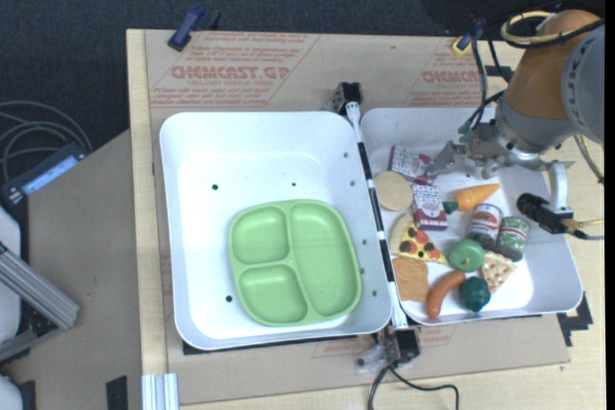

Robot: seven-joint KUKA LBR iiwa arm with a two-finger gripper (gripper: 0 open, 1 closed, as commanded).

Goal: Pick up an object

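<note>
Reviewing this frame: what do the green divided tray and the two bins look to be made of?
The green divided tray looks like moulded plastic with a matte finish: one even colour, rounded compartment ridges, soft highlights. The left bin and right bin look like thin formed white plastic, slightly glossy, with rounded corners and curled rims; the view cannot confirm it.
</note>
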